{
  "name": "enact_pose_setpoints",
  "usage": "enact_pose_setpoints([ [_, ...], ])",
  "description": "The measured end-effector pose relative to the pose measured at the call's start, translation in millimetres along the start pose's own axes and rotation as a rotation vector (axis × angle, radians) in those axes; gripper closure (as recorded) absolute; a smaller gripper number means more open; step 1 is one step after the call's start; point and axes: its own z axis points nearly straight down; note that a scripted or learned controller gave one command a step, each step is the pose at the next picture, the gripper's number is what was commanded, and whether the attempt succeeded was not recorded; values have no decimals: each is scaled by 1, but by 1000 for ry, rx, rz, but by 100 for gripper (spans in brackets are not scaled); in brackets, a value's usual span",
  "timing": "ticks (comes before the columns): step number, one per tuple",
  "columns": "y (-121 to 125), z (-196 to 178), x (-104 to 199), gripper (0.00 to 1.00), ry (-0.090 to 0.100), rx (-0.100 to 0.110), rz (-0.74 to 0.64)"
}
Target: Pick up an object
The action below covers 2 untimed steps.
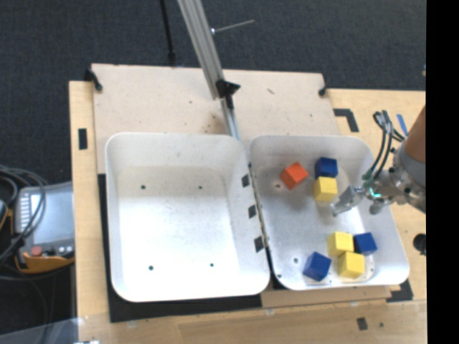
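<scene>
You have three blue cubes (pixel 325 167), three yellow cubes (pixel 325 188) and one orange cube (pixel 293 175) in the right bin (pixel 287 256); the tool (pixel 355 199) hovers released beside the yellow one.

Both bins, the left bin (pixel 179 213) and the right bin (pixel 287 264), look like smooth white plastic with a soft sheen, faintly speckled with dirt. The bench (pixel 272 102) beneath is pale, matt board resembling plywood or chipboard, scuffed. Toward 12 o'clock a ribbed metal rail (pixel 201 38) shines dully like brushed aluminium. The orange cube (pixel 293 175) and its yellow and blue neighbours appear matt and smooth. The floor (pixel 72 27) looks like dark, rough carpet.
</scene>
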Motion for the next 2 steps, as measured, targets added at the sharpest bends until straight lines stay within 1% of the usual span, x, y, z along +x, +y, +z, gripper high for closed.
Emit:
enact_pose_setpoints([
  [1,1,-2,0,0,-2,-5,2],
  [2,2,59,-7,0,-2,1,4],
])
